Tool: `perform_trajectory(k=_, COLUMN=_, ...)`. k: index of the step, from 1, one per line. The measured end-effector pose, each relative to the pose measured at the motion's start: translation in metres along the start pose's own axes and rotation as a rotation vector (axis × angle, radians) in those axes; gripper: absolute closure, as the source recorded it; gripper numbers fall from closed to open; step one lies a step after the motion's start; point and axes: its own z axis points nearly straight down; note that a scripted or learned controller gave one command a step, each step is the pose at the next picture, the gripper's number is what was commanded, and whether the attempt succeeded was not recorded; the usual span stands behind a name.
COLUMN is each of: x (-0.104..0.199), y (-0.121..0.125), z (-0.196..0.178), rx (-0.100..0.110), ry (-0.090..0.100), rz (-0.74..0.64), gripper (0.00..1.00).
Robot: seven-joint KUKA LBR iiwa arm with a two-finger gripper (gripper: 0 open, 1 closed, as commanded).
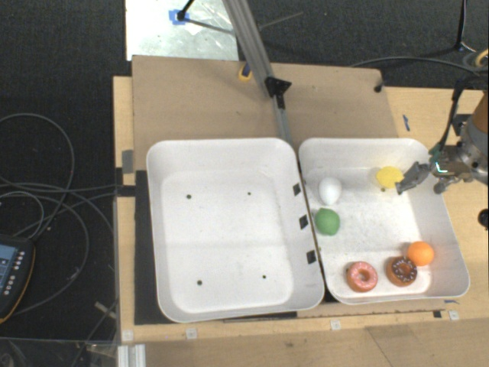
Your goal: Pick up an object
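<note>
Your candidate objects all lie in the right bin (451, 239). A yellow ball (389, 177) sits near the bin's far right corner. A white egg-shaped object (330, 190) rests close to the bin's left wall, and a green ball (327, 222) lies just beside it on the near side. Along the near wall you find three items in a row: a pink-frosted doughnut (361, 276), a chocolate doughnut (402, 271) just beside it, and an orange ball (420, 253) touching or almost touching the chocolate doughnut on its far right side.

Note the gripper (407, 182), which hangs over the right bin's far right part, just to the right of the yellow ball. Its dark finger (413, 177) points toward the ball, but you cannot tell from this angle whether the fingers stand apart or closed, nor whether they touch the ball. Nothing is seen held between them.

The arm (466, 155) enters from the right edge, over the bin's right rim.

The left bin (164, 205) adjoins the right bin, their walls meeting at the middle. Both rest on the brown table (191, 90). A grey pole (248, 29) slants down from the top to the far edge of the bins. Black cables (46, 205) and a handheld pendant (11, 270) lie on the dark floor at left.
</note>
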Motion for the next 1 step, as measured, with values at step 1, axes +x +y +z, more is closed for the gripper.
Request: perform_trajectory(k=1, x=0.0000, y=0.0008, z=-0.0020, rx=-0.003, ry=-0.001, rz=-0.001, gripper=0.00)
